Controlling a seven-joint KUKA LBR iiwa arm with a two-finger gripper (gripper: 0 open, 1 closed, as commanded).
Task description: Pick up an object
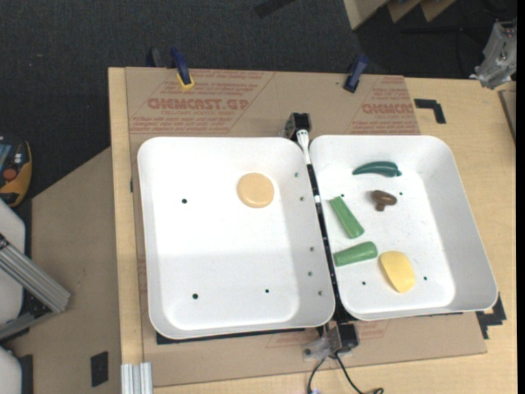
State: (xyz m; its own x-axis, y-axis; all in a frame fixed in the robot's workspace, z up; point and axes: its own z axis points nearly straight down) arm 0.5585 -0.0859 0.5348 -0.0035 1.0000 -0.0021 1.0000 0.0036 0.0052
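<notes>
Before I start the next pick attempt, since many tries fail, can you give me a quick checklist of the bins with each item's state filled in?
1. Pickable things present: ok. Left bin holds a tan disc; right bin holds five pieces.
2. Disc clear of neighbours and walls: ok.
3. Yellow piece apart from the green piece beside it: not ok, nearly touching.
4. Other green stick clear of the divider wall: not ok, close to it.
5. Dark green piece and small brown piece separated: ok.
6. Claw open: cannot tell.
</notes>
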